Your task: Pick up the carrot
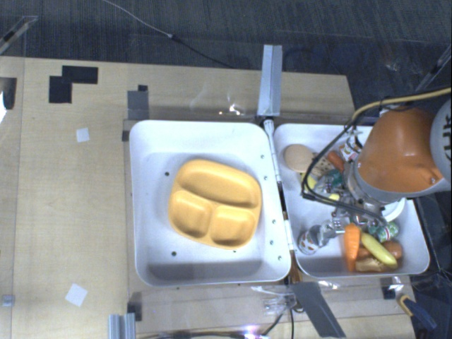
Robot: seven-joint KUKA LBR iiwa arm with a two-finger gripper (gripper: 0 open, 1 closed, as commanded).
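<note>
Overhead, the pale wooden surface (63, 210) carries two white bins, a yellow divided tray (214, 203) in the left bin (152, 189), while the pincer (346, 221) hovers just above the carrot (351, 244) in the right bin (417, 256), its grip state unclear.

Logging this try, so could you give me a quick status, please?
Gripper low in right bin, fingers unclear. Carrot lying just below it, not lifted. Banana crowding its right side.
</note>
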